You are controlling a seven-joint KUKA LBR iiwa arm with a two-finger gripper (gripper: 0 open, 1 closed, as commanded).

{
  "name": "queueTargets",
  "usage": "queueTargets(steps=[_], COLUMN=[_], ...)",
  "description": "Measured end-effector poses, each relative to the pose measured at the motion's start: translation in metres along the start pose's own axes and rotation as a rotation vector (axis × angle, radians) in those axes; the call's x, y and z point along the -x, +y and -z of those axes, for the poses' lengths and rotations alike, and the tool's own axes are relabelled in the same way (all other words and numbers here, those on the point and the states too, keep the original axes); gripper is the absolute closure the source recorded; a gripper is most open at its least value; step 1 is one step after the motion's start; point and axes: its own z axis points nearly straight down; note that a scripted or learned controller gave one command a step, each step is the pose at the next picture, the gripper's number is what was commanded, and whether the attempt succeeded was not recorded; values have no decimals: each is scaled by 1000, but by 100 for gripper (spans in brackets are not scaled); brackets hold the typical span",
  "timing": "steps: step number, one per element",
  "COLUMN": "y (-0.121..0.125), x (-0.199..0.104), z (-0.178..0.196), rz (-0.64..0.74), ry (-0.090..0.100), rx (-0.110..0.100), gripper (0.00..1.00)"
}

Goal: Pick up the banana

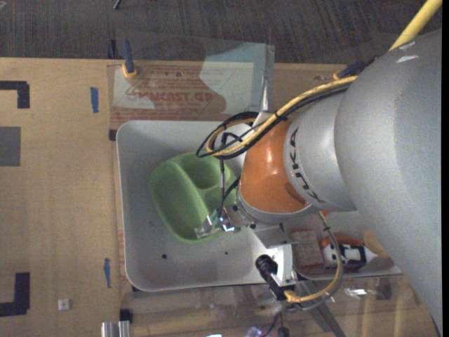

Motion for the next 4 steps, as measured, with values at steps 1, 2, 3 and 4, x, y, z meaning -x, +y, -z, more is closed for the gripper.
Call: queueTargets(steps=[1, 2, 3, 4], y=[5, 6, 62, 141], x=[-6, -2, -46, -63], z=[-2, 8, 80, 140], rz=[41, 31, -272, -791], ry=[-8, -10, -9, -16], rx=[-11, -7, -65, -50], gripper=[0, 100, 100, 100])
